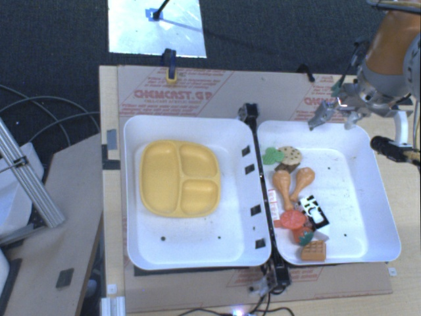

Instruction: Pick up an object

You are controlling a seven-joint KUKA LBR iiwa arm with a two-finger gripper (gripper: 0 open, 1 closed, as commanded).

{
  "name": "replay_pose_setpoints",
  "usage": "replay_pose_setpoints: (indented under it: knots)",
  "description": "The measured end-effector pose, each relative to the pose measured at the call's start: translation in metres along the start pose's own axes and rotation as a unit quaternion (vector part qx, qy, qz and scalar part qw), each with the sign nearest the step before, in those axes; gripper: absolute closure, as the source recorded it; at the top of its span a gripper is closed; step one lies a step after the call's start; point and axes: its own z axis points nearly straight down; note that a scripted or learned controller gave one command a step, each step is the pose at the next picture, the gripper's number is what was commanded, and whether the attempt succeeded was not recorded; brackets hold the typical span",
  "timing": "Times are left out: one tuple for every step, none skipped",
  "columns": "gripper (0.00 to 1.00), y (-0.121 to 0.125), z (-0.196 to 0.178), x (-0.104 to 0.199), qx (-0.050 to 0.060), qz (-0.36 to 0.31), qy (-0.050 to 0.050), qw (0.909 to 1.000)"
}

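The end effector [334,116] hangs over the right bin's [375,176] far rim, fingers spread, gripping nothing. Toy drumsticks [293,183] and other play food lie along that bin's left side; a yellow divided tray [179,178] sits in the left bin [135,242].

Robotics lab test cell. Evidence: two white bins [197,127] clamped on a cardboard-covered bench [217,87], aluminium framing [26,176] at left, loose cables [46,120], dark carpet floor [52,31], grey-and-orange arm [391,51] at right.
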Motion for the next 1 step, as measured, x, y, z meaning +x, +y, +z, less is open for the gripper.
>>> replay_pose_setpoints:
  knots:
    - [0.00,-0.1173,0.0772,-0.0101,0.006,0.003,0.002,1.0000]
